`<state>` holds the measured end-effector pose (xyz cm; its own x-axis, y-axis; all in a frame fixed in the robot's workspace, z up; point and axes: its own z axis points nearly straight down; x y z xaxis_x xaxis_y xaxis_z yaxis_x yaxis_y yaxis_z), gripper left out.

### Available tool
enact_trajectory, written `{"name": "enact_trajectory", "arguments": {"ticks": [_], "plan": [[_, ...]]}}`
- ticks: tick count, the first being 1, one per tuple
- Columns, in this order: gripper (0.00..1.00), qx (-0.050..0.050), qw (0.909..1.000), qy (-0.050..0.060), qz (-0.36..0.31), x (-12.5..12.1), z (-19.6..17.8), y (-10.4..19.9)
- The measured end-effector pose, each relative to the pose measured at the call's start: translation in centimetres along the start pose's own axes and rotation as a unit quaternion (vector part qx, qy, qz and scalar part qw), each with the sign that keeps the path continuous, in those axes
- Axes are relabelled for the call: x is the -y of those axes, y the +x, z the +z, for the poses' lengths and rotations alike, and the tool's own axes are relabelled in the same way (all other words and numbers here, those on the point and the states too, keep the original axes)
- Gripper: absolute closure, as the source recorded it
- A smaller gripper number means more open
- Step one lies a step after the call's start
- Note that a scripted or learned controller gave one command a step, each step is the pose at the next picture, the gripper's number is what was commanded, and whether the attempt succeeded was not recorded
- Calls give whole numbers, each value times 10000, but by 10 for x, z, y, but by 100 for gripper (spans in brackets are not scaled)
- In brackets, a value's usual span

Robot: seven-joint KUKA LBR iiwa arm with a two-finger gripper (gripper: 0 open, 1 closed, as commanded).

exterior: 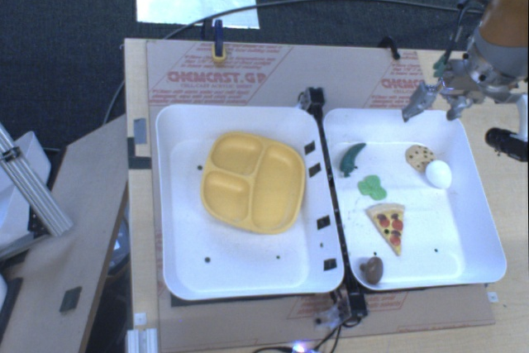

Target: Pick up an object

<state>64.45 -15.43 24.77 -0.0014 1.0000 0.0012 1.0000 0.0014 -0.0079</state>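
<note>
Egg (pixel 438 174) and cookie (pixel 419 155) nearest, right bin (pixel 488 240) upper right. We judge approach step: hand (pixel 436 101) open, empty, above bin's top edge. Next: descend, centre, close.

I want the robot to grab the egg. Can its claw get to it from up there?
Probably yes. The claw hangs open above the right bin's far edge, and the egg lies just below it, uncovered. The cookie touches the egg, so the claw might bump it.
</note>
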Motion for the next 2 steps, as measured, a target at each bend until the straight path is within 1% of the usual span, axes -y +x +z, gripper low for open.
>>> {"name": "enact_trajectory", "arguments": {"ticks": [1,2], "plan": [[0,9,10000,-44,-11,-2,-5,0],[0,6,10000,-32,-6,-3,37,2]]}}
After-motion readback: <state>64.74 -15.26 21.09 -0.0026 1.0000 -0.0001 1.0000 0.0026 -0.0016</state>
